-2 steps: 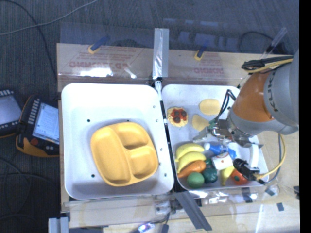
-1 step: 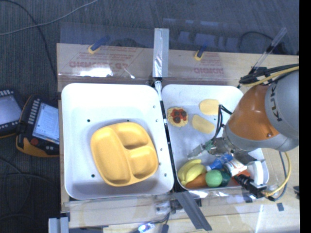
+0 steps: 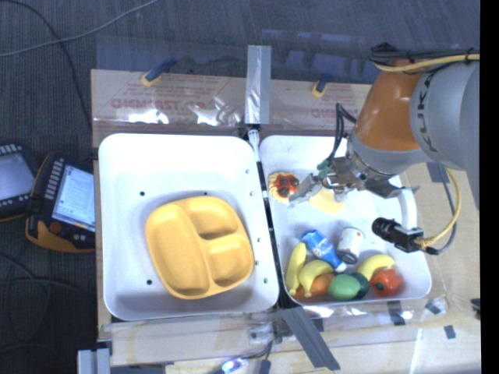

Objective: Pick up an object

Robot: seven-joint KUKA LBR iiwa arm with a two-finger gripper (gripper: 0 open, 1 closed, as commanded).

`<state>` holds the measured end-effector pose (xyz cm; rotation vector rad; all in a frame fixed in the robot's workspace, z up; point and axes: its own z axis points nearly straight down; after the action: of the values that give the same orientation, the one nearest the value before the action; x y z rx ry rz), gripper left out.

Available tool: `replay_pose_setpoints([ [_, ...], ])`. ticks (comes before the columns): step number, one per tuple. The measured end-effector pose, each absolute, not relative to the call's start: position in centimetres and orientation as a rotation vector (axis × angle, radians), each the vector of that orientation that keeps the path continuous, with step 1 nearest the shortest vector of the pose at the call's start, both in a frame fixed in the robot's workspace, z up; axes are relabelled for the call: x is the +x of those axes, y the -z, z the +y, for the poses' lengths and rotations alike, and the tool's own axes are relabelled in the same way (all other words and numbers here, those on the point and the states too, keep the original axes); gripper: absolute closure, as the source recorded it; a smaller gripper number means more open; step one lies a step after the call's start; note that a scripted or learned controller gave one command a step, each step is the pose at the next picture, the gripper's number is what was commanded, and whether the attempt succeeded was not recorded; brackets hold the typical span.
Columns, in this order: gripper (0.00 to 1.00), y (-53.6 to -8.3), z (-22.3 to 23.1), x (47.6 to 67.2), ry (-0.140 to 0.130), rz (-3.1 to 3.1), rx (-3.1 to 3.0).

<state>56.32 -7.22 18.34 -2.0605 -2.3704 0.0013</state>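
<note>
Yellow tray (image 3: 199,245) in left bin (image 3: 125,170), toy fruit (image 3: 341,276) in right bin (image 3: 417,279)

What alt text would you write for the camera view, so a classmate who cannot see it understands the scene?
A grey robot arm with an orange band reaches from the right over the right shallow white bin, which holds plastic toy fruit, including yellow bananas, and a small blue can. The left shallow white bin holds a yellow divided plastic tray.
</note>
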Motion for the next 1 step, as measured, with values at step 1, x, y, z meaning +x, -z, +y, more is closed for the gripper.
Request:
replay_pose_setpoints([
  [1, 0.00, -12.97, -13.10, 52.44, -0.003, -2.481, -1.925],
])
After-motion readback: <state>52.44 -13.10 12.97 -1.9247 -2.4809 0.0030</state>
